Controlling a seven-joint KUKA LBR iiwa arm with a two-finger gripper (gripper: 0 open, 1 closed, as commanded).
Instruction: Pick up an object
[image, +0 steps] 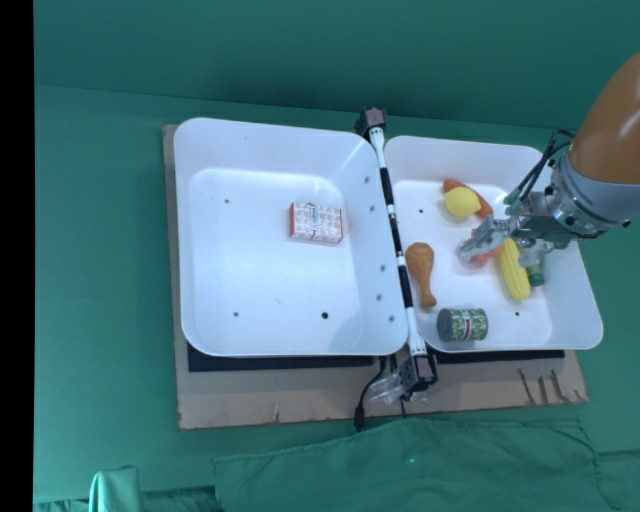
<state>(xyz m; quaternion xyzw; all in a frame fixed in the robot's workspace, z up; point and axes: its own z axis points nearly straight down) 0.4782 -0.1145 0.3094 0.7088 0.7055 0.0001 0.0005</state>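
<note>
Two fingers (490, 245) hover over the right bin (570, 330); corn (514, 270) just beside; their state unclear.

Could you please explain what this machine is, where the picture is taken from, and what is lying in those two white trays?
This is a single view from a camera fixed above the bench, looking down at a slant. The grey and orange shape at the right is a robot arm; at its end sits the pincer, the part meant to grasp things. It hangs low over the right bin, close to a yellow corn cob and something orange-red partly hidden beneath it. That bin also holds a lemon, a toy chicken drumstick and a small can lying on its side. The left bin holds one small orange box. I cannot tell whether the pincer has gripped anything.
</note>
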